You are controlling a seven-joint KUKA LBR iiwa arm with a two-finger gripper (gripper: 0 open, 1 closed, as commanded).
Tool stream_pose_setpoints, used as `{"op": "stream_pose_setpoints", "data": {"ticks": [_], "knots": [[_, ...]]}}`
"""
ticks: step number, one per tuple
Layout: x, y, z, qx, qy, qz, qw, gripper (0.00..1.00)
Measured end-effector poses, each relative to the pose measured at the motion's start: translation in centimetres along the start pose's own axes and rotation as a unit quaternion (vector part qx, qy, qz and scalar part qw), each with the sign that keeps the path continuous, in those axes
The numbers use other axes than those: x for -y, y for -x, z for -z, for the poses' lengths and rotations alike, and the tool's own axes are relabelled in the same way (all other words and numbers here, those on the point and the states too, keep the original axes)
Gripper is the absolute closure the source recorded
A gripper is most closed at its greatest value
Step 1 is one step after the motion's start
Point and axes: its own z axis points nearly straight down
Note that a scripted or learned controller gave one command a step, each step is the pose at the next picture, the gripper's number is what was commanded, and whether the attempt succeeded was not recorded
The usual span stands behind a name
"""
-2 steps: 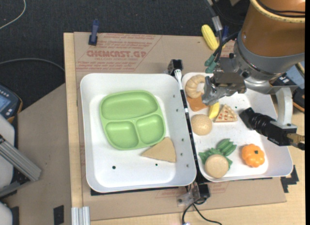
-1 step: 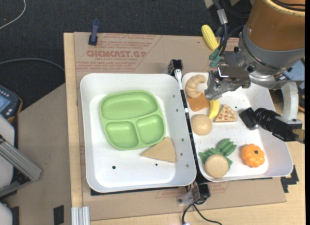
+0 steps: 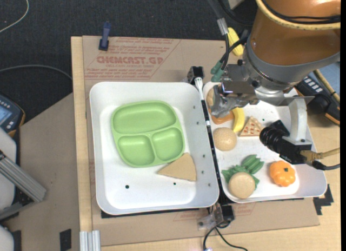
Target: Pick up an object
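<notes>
the arm [image 3: 294, 22] reaches in over the right bin [image 3: 316, 185] and its gripper [image 3: 220, 104] sits low at that bin's far left corner, just beside the rim shared with the left bin [image 3: 102, 136]. the step in hand looks like the descent onto a pick, not yet a lift. the tool is dark and crowded against the toys beneath it, so i cannot tell whether it is parted or closed, and nothing is plainly seen held.

candidates lie close: an orange-brown piece [image 3: 220, 118] right under the tool, a banana [image 3: 238, 120] touching it, a pizza slice [image 3: 250, 127] just beyond, and a tan round bun [image 3: 225, 139] nearer the camera. further forward are a green leafy toy [image 3: 246, 166], a second bun [image 3: 241, 185] and a small orange pumpkin [image 3: 283, 173]. the left bin holds a green 3-compartment tray [image 3: 146, 132] and a tan wedge [image 3: 179, 169] (both well apart from the tool).

judging from this, the next move calls for a firm close on the orange-brown piece or the banana, then a straight rise. the crowding is the risk: a nudge may push a neighbour aside, or the grasp may slip off a rounded surface.
</notes>
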Motion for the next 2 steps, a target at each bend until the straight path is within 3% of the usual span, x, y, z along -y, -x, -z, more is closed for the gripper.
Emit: {"op": "stream_pose_setpoints", "data": {"ticks": [1, 2], "knots": [[-0.1, 5.0, 7.6, 0.000, 0.007, -0.004, 1.0000, 1.00], [0.0, -3.3, 13.5, -0.002, 0.006, 0.003, 1.0000, 1.00]]}}
